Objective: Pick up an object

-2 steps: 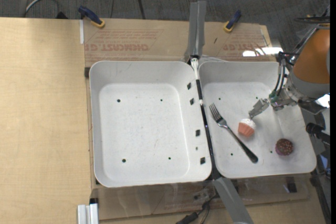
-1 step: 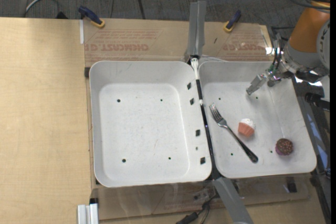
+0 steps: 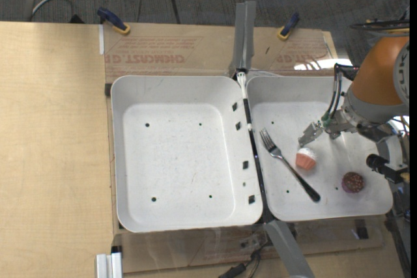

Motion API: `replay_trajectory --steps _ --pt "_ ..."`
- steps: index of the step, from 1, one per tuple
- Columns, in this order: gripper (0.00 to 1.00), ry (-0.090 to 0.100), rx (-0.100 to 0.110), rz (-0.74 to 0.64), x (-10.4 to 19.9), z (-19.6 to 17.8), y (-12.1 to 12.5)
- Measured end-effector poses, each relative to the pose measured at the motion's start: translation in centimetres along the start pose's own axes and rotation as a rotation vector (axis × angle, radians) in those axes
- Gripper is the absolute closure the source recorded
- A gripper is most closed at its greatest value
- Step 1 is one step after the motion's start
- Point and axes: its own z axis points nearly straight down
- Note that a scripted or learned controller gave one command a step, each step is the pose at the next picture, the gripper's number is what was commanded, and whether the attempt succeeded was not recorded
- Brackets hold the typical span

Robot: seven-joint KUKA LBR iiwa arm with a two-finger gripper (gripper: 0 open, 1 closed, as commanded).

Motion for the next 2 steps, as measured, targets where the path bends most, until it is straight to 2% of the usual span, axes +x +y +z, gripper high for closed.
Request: replay_trajectory --steps 1,2 --pt "0.00 0.005 -0.001 -0.148 -3.4 0.0 -7.0" --pt "0.00 0.001 -0.002 -0.210 5.4 0.0 7.4"
